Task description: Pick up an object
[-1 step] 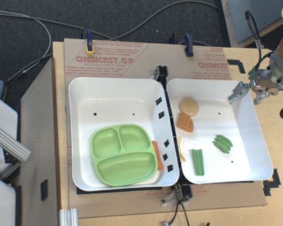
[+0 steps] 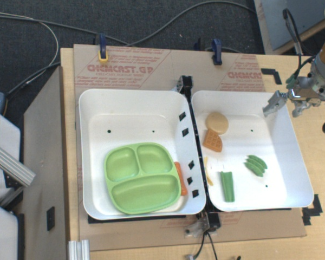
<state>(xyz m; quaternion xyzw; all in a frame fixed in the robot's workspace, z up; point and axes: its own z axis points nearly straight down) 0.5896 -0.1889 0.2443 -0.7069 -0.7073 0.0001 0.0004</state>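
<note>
The right bin (image 2: 292, 161) holds the loose things that could be picked up. A round tan bun (image 2: 218, 122) lies near its upper left part, and a small orange waffle (image 2: 212, 141) sits just below it, touching or nearly touching it. Lower down, a straight green stick (image 2: 227, 186), like a piece of celery, lies upright in the view near the front wall. To its right, well apart from the bun, a darker green pea pod (image 2: 255, 164) lies at a slant. A thin pale yellow strip (image 2: 207, 169) rests along the left wall of this bin.

The gripper (image 2: 286, 103) hangs above the upper right corner of the right bin, at the end of the grey arm (image 2: 320, 72) coming in from the right. Its two fingers are spread apart, one pointing toward the bin's rim, and nothing sits between them. It is well apart from every item in the bin.

The left bin (image 2: 97, 123) holds a light green divided plate (image 2: 143, 176) with three compartments, set toward the front. An orange carrot (image 2: 180, 177) lies just beside the plate's right edge. Both bins rest on a cardboard sheet (image 2: 151, 64) held by two clamps (image 2: 103, 47) at the far edge.
</note>
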